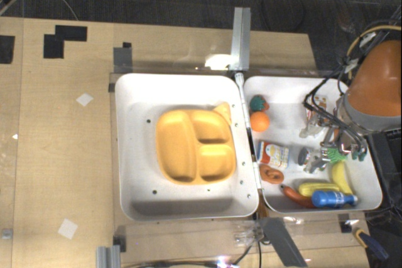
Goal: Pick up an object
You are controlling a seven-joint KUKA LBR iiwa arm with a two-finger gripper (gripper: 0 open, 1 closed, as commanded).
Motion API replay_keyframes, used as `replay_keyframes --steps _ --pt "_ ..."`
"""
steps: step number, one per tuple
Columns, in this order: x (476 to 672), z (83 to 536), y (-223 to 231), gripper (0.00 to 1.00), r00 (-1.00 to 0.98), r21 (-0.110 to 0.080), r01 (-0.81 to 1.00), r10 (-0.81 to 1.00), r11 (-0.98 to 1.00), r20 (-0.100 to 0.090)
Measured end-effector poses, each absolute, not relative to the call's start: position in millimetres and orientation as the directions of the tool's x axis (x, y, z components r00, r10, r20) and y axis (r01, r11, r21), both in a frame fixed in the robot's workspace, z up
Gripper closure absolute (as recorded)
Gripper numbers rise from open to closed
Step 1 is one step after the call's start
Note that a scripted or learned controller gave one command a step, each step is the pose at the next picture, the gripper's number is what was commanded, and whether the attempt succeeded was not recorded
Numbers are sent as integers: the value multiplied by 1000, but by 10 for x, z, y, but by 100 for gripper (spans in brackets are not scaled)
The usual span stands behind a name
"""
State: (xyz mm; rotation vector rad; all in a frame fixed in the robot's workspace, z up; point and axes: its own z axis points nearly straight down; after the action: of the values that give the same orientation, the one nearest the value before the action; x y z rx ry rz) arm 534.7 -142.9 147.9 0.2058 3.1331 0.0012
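From above, the gripper point(316, 146) hangs low in the right bin point(286, 88), near its right side; whether its fingers are spread or pressed together I cannot tell. Just below it lie a banana point(340, 177), a blue bottle point(333, 199) and a yellow piece point(317, 187). An orange ball point(259, 122) sits near the divider. A yellow tray point(193, 146) lies in the left bin point(135, 135).

text: none legible | small white packet point(274, 155): red-orange print, perhaps a label, too blurred to read | numbers: none
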Motion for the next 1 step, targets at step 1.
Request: replay_keyframes --steps 1 --pt "6379 900 -920 0 -976 3 217 217 976 -16"
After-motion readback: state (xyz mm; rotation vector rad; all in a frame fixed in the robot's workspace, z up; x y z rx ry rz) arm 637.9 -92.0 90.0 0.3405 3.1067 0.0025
